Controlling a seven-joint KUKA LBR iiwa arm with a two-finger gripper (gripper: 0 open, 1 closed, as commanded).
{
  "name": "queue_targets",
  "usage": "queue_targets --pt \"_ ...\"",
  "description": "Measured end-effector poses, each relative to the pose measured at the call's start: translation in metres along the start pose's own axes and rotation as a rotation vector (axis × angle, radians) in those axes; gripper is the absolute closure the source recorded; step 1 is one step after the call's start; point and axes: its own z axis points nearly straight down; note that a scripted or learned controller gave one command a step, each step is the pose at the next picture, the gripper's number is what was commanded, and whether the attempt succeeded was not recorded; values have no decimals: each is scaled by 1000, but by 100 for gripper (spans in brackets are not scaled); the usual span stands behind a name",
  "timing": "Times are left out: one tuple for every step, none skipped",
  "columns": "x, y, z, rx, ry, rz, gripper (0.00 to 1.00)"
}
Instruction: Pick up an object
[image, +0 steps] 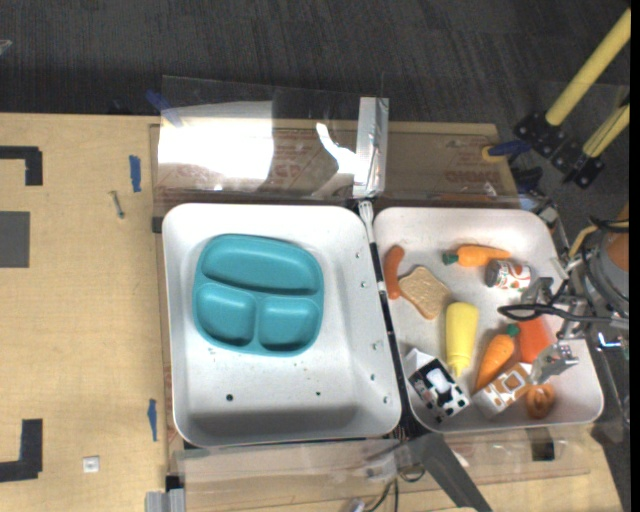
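orange carrot (495, 357) lies in the right bin (480, 222), near the gripper (545, 320) at that bin's right edge; its grip i cannot tell. approach step; next, descend squarely over the carrot.

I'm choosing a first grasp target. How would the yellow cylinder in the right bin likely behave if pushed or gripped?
The yellow cylinder looks rounded and smooth, so it would probably roll sideways if nudged and might slip in a pinch. It appears to be rigid toy food, likely light. The carrot lies close alongside, which could block a roll that way.
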Motion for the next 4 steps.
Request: queue_targets --pt "-6 22 90 9 -24 -61 0" --pt "-19 -3 95 -2 -25 -48 0" --pt "-20 -3 95 3 -29 -64 0" --pt "-20 11 94 22 -40 -239 0"
